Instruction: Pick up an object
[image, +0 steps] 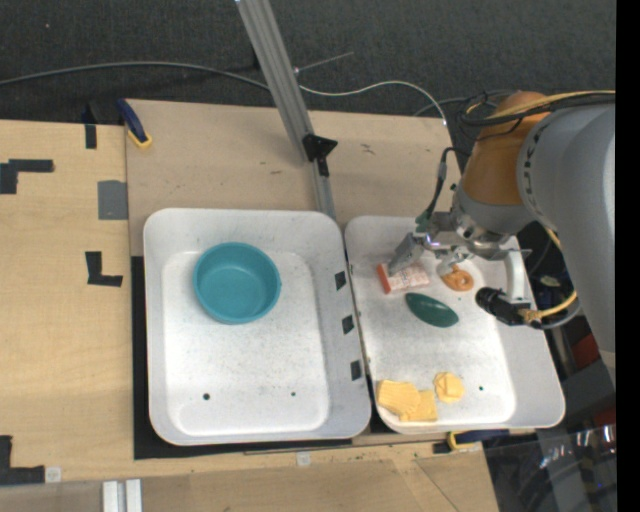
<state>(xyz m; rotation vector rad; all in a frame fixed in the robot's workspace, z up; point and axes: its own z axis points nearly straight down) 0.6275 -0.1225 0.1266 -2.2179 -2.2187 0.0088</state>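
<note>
White plastic bins sat side by side on the bench as the grey arm, orange-banded above the wrist, reached in from the right over the right bin (520, 390). Its gripper (420, 252) hung low near that bin's far end, just above a small red-and-white packet (398, 279); whether the fingers were apart or together could not be told, the wrist hiding much of them. An orange piece (458, 279) lay partly tucked under the gripper body, and a dark green oval object (433, 310) rested just beside the packet. Two yellow pieces (408, 401) lay against the near rim. Open floor remained mid-bin. The left bin (170, 400) held a teal bowl (236, 283).
</note>
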